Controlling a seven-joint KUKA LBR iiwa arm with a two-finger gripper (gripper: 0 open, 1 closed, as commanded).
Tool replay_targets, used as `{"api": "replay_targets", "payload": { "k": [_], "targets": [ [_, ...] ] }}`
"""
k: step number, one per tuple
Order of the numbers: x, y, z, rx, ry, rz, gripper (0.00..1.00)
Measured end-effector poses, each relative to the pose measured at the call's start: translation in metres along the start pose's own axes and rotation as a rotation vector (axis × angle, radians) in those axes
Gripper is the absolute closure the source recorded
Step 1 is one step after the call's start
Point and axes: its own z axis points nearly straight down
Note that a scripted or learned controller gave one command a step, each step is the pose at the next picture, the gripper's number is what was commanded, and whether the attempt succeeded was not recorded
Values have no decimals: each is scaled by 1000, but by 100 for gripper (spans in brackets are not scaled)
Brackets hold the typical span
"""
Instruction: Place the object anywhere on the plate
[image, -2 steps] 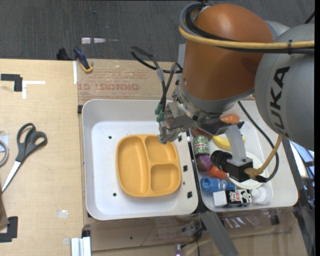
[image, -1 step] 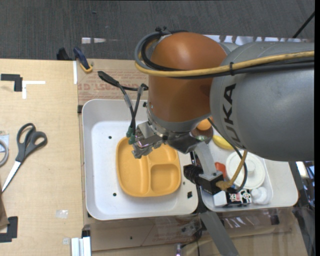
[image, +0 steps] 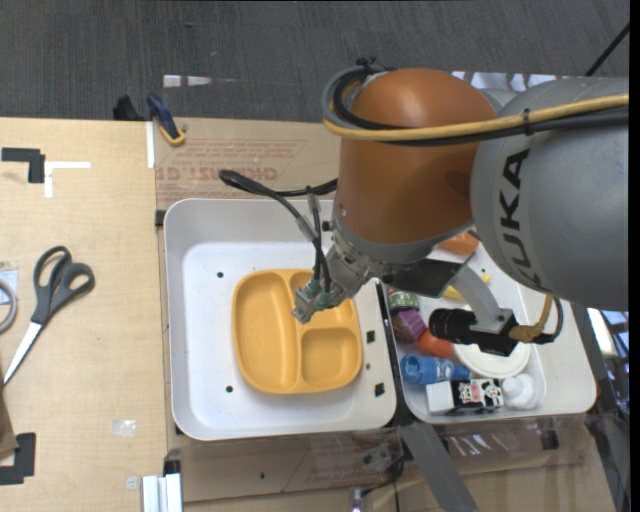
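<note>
Right bin: closest to us, and crowded. A blue bottle, a white disc, a purple piece and a small printed box all lie touching or nearly so. Judged, this is the stock the arm picks from, so nothing here is arranged.

Plate: yellow, divided into compartments, sitting in the left bin toward its right wall. White floor shows all round it, widest on the left.

Gripper: over the plate's upper right compartment, tips down at the divider ridge. The fingers look drawn close on a small grey-green object; it is too small to name, and I can't tell if it is touching the plate yet.

Why here: any compartment counts, so stopping just inside the near rim looks like the shortest reach.

Room: the bin's shared wall runs just right of the tool; open space lies left and toward us.

Arm: big orange joint looms over both bins, hiding their far edges.

Bench: scissors lie well apart, left.
</note>
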Motion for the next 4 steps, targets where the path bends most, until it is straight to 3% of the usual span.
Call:
{"api": "replay_targets", "payload": {
  "k": [1, 2, 3, 4],
  "targets": [
    [-4, -4, 102, 1, 1, -104, 100],
    [-20, -19, -34, -9, -4, -199, 100],
    [28, 23, 65, -6, -2, -205, 100],
    [32, 46, -91, -7, -3, -63, 100]
  ]
}}
